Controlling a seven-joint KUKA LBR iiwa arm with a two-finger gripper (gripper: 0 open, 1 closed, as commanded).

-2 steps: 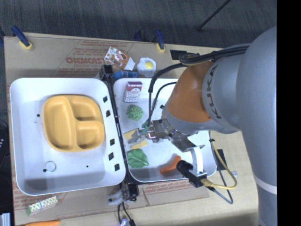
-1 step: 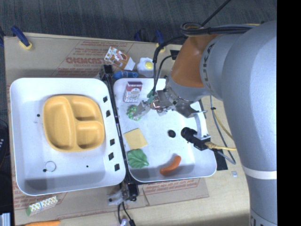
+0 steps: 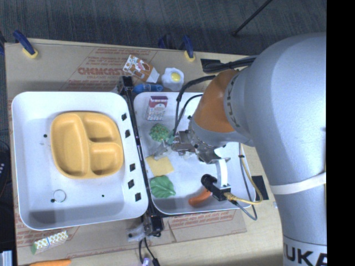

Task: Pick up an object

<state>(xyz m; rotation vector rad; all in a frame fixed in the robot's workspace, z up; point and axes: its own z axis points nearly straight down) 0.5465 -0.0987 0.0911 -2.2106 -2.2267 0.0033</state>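
Observation:
The right bin (image 3: 238, 170) holds a red and white box (image 3: 157, 107) at its far end, a green broccoli piece (image 3: 159, 131), a yellow cheese slice (image 3: 160, 165), a green leafy piece (image 3: 162, 187) and an orange carrot (image 3: 198, 199) near the front. My gripper (image 3: 171, 143) hangs low over this bin, just right of and below the broccoli and above the cheese slice. The grey arm with its orange band (image 3: 216, 111) covers the bin's right half.
The left bin (image 3: 33, 204) holds a yellow compartment tray (image 3: 87, 143). Behind the bins lie a small carton (image 3: 137, 66), a yellow and white object (image 3: 173, 77) and a blue item (image 3: 147, 87). Blue clamps (image 3: 25, 43) grip the bench's far edge. A wrapper (image 3: 50, 241) lies front left.

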